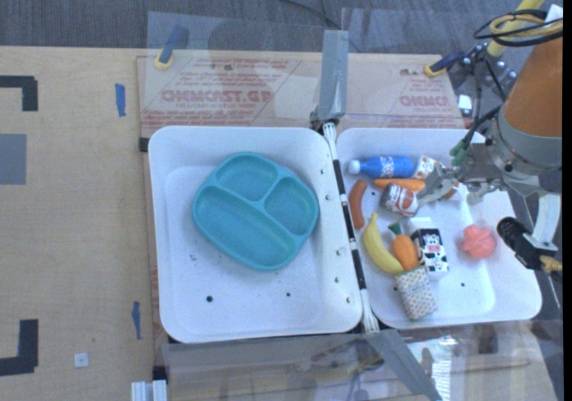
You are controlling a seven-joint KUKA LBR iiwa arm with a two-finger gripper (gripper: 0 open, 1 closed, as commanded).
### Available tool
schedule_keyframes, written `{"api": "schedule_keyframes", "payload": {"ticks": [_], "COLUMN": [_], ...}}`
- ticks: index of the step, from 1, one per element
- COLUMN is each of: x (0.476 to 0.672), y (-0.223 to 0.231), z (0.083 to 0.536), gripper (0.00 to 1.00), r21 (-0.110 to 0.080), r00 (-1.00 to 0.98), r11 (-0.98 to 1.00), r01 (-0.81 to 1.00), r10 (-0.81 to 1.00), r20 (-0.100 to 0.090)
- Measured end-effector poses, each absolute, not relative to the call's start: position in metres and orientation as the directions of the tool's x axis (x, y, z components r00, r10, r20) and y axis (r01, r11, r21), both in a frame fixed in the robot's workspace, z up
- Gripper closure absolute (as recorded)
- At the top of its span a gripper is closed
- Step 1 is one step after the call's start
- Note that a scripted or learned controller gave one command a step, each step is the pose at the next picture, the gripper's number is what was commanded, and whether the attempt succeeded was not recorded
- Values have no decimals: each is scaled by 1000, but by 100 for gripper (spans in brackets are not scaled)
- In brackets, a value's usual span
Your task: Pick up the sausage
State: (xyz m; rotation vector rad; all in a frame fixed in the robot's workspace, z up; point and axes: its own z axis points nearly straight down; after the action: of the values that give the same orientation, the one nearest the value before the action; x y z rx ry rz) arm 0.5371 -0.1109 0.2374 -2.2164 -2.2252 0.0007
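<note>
A: What is seen, from the left?

B: A blue plate (256, 210) is seen in the left bin (179, 301). The sausage (357, 202) is found in the right bin (509, 296), laid along its wall at nine o'clock, with the banana (379, 248) just beside it at five o'clock.

A: And next?

B: At three o'clock of the sausage, a carrot (401, 184) and a can (401, 200) are packed close. Further toward three o'clock, the gripper (450, 185) is held low over the bin. Whether it is spread or closed cannot be told. Nothing is seen gripped.

A: Which step is judged to be in hand?

B: The approach; the sausage is not yet reached.

A: What is called for?

B: The gripper is to be carried toward nine o'clock, past can and carrot, lined up across the sausage, then lowered between wall and can. Little room is left there, so a knock is risked.
</note>
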Motion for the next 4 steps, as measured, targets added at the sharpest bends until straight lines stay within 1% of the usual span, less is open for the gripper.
{"api": "schedule_keyframes", "payload": {"ticks": [1, 2, 3, 4], "x": [546, 526, 522, 495], "y": [-114, -175, -155, -217], "z": [188, 205, 153, 118], "gripper": [0, 0, 0, 0], "r21": [-2, 3, 0, 37], "r00": [119, -92, -175, -191], "r11": [-119, 92, 175, 191], "r01": [993, 996, 984, 981], "r10": [993, 996, 984, 982], "r20": [1, -2, 0, -9]}}
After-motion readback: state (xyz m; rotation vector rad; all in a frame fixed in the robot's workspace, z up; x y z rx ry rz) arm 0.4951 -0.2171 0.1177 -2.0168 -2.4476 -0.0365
